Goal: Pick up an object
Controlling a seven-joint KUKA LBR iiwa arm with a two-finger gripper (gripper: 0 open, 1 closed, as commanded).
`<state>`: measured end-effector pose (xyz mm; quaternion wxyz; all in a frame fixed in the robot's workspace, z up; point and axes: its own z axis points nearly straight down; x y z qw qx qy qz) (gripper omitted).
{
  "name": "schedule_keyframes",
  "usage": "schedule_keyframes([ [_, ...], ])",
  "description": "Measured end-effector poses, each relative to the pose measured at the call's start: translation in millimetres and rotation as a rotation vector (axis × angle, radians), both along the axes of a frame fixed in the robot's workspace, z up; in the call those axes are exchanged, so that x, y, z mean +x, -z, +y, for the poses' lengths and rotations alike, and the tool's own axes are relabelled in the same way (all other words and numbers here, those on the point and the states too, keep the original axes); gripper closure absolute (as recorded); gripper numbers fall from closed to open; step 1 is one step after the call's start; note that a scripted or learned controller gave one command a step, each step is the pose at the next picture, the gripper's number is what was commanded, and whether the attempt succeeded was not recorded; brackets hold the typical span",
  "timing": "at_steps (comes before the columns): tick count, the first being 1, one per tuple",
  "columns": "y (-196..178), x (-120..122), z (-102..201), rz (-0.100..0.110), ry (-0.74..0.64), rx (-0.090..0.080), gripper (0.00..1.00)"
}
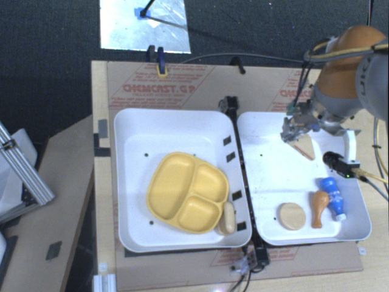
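Nearest the camera, along the right bin's (pixel 364 227) front wall, lie a tan round biscuit (pixel 292 216), a toy drumstick (pixel 318 207) and a blue bottle (pixel 333 196). At that bin's back, the gripper (pixel 296 131) hangs over a tan wedge (pixel 303 146), its opening impossible to judge. Beside it, the left bin (pixel 130 163) holds a yellow divided tray (pixel 187 191) on the bench (pixel 164 87), dark carpet (pixel 48 47) beyond.

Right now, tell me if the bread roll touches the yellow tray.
Touching. The camera view shows the bread roll pressed against the lower right edge of the yellow tray in the left bin, no gap between them.
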<state>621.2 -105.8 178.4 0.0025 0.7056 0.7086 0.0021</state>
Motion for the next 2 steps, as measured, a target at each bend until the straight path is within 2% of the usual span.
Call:
schedule_keyframes([
  [1, -54, 2, 0, -0.001, -0.001, 0.000, 1.00],
  [2, -54, -27, 53, 0.007, -0.003, 0.001, 1.00],
])
